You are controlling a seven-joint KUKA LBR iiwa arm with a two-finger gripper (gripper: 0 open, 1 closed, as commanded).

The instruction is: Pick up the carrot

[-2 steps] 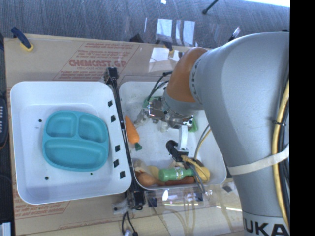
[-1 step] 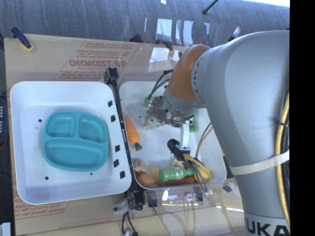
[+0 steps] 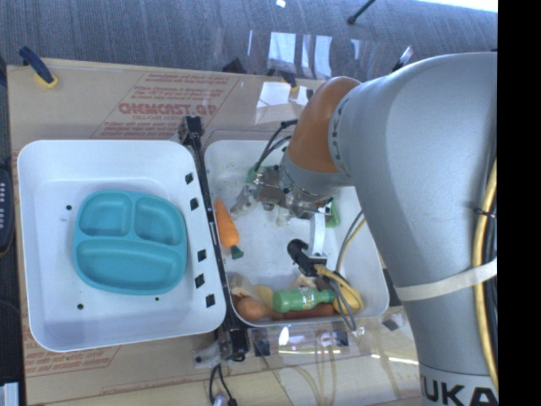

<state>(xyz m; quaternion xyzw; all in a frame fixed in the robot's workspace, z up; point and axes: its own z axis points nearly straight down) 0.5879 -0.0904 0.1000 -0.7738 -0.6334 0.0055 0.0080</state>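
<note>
While the arm reaches in from the right, these lines record the scene.

Arm: grey links with the orange band [image 3: 317, 134] bent over the right bin [image 3: 372, 286].
Jaws [image 3: 272, 200]: low inside the right bin's upper half; whether apart or together cannot be told from this slanted view, and nothing shows between them.
Carrot [image 3: 226, 225]: lies in the right bin against its left wall, orange body running up and down, green end at the bottom, just left of the jaws and apart from them.
Other items: a green bottle [image 3: 303, 299] lies along the right bin's near wall, beside a yellow banana [image 3: 347, 294] and a brownish sausage-like piece [image 3: 252, 309].
Left bin [image 3: 34, 227]: holds a teal divided plate [image 3: 130, 242].
Counter [image 3: 110, 100]: brown cardboard sheet under both bins.
</note>
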